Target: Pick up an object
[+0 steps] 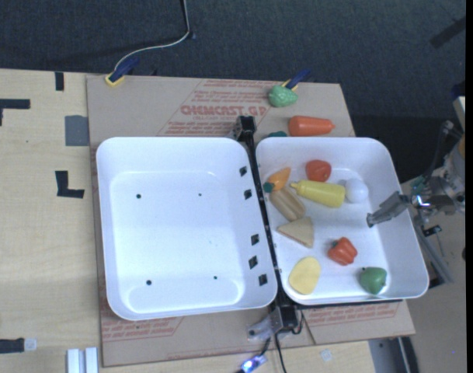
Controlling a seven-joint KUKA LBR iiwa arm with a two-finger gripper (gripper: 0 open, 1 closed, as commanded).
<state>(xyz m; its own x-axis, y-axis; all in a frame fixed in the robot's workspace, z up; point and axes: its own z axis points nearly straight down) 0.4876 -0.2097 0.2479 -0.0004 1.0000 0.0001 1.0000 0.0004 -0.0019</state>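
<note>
Gripper (380, 214) (whether released or clenched, I cannot tell) hangs over right bin (407, 239) beside red pepper (342, 250)

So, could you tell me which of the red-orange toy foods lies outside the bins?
The long orange carrot, lying on the cardboard just behind the right bin. The round red piece and the small red pepper both lie inside that bin.

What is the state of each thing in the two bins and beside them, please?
left bin: nothing in it
right bin: holds the toy foods
yellow corn: lying flat in the right bin
green pepper: in the right bin's near corner
orange carrot: lying outside the bins, on the cardboard
gripper: over the right bin's right edge, holding nothing
</note>
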